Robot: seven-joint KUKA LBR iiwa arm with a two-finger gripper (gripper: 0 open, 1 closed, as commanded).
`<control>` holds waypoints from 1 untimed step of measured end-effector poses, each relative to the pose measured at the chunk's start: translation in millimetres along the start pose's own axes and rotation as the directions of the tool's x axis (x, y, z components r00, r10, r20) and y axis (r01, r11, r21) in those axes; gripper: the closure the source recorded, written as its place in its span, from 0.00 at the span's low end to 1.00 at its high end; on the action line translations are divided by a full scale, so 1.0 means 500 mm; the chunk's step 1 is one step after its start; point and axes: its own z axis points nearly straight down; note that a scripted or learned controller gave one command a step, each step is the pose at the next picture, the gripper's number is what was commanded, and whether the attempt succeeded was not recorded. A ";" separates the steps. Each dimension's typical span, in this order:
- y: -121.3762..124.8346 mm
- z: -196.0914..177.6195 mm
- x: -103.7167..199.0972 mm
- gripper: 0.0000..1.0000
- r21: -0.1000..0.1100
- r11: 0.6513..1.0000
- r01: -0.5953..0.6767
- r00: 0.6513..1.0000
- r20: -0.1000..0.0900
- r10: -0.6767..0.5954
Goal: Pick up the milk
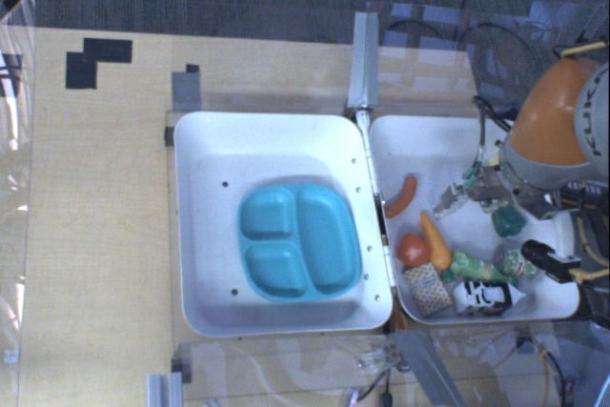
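While pincer (464, 196) hovers, milk (487, 296) below — apart

tray (299, 241) in left bin (191, 205), milk (486, 296) at right bin's (419, 143) front

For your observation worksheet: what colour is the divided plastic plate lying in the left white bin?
Light blue; the three-compartment plastic plate shows plainly in the camera view.

High slanted overhead of both bins (191, 205)
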 end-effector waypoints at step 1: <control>0.133 -0.260 -0.137 0.00 -0.008 0.999 0.051 0.999 0.005 -0.051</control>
